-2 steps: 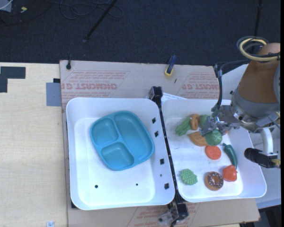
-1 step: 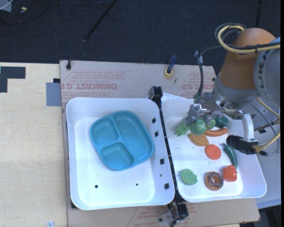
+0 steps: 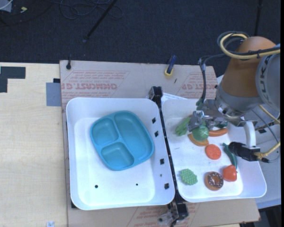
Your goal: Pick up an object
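Green leafy toy [image 3: 200, 132] sits under our gripper [image 3: 202, 123] in the right bin [image 3: 255, 190]; we cannot tell the jaws' state, so we should confirm grip before lifting straight.

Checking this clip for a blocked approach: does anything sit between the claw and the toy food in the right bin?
Nothing visible does. The claw is down in the right bin, directly over the green leafy toy and the green-and-orange piece. The remaining toys lie further along the bin.
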Tool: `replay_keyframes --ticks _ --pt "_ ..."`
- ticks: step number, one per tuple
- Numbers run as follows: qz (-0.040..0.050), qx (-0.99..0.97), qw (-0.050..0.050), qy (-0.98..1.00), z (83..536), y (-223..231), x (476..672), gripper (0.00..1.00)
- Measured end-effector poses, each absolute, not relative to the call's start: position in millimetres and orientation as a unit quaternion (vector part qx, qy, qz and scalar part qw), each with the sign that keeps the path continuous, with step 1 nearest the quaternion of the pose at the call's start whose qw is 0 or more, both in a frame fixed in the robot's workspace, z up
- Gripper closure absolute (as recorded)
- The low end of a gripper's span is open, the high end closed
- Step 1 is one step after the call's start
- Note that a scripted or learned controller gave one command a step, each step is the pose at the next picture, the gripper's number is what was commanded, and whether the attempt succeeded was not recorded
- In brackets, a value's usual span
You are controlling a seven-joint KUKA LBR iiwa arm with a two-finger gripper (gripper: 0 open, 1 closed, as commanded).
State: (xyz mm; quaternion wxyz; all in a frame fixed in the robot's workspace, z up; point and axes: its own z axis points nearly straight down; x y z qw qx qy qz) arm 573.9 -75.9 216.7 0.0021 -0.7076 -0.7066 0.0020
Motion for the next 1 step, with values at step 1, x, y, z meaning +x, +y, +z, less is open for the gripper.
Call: replay_keyframes --ticks 1 --pt "0.0010 -0.707 0.001 -0.707 217.7 -72.6 580.7 1.00"
